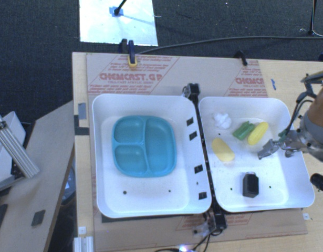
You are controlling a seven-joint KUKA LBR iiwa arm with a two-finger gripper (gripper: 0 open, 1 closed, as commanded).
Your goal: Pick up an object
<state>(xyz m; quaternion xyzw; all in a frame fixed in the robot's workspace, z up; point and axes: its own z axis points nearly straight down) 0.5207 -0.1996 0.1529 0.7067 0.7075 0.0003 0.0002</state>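
Jaws of the gripper [270, 150] seem slightly parted and hold nothing, though we see them poorly. They hang in the right bin [295, 190], just right of the yellow object [258, 133], green object [243, 130] and yellow block [222, 149].

Smooth white plastic bins [150, 206]; glossy, probably plastic, teal tray [145, 145].

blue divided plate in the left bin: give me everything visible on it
The blue divided plate lies flat, right side up, near the middle of the left bin. It is light turquoise, looks like smooth plastic, and is a rounded rectangle with three compartments: a large one on the right side and two smaller ones stacked on the left. Nothing sits in it. It touches the bin floor alone, apart from every wall.
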